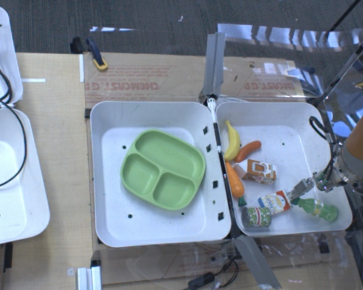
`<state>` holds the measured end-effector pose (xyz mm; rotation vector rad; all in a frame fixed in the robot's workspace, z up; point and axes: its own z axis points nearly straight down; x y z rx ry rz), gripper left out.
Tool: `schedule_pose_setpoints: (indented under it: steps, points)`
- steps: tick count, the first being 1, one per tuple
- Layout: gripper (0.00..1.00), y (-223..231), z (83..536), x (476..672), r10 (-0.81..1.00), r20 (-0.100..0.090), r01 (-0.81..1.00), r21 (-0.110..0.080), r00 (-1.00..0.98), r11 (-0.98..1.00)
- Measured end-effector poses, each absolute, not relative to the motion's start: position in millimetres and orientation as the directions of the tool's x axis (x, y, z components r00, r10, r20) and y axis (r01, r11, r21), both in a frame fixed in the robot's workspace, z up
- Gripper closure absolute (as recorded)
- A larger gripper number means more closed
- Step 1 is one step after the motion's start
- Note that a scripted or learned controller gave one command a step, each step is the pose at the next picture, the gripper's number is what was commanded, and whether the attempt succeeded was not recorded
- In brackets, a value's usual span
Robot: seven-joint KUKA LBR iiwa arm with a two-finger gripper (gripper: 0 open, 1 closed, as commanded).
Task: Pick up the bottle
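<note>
The bottle [319,209] is green and clear. It lies on its side in the front right corner of the right bin [284,121]. My gripper [302,189] reaches in from the right edge and hangs low over the bin, just up and left of the bottle's neck. It sits between the bottle and a small red and white carton [274,202]. Nothing shows as held in it.
The right bin also holds a banana [232,141], two carrots [248,150] [234,180], a juice box [259,171] and a can [256,217] near the front wall. The left bin [109,222] holds a green divided plate [163,169].
</note>
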<state>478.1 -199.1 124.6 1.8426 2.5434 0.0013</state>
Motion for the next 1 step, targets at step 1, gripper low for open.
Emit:
schedule_pose_setpoints:
  steps: [1]
  points:
    - [0.00,-222.1,180.5,478.3,0.924,-0.001,0.924,0.001,-0.383,0.383]
